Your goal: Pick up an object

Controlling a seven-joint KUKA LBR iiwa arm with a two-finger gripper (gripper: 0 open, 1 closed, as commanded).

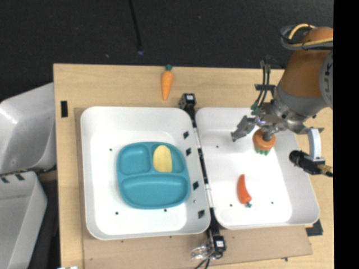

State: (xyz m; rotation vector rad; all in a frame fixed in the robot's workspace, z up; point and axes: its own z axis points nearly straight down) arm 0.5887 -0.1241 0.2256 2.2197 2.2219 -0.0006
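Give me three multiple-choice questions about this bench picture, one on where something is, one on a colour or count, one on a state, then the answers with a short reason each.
1. Where does the carrot lie?
A. In the left bin
B. On the bare bench beyond the bins
C. On the blue tray

2. What colour is the item in the blue tray's upper right compartment?
A. Yellow
B. Red
C. Green

3. How does the red pepper stand in relation to the gripper?
A. Lifted clear of the bin
B. Clamped between the jaws
C. Lying loose on the right bin's floor

Answers:
1 B, it rests on the wood past the bins' far rims.
2 A, the yellow item sits in that compartment.
3 C, it lies on the bin floor, apart from the gripper, which hangs over an orange and green item.
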